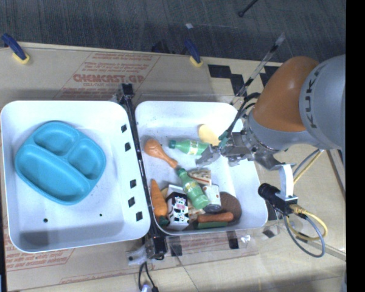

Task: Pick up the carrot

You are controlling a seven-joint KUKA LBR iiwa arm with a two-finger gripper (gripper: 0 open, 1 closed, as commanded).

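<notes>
The carrot point(159, 198) lies at the right bin's point(170, 111) near-left wall, well apart from the gripper point(214, 152), whose opening I cannot tell.

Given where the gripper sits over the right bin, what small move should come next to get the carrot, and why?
Probably shift the gripper toward the right bin's near-left corner. The carrot lies there along the left wall, beside the cow-patterned toy, while the gripper hovers near the lemon and the green bottle.
</notes>
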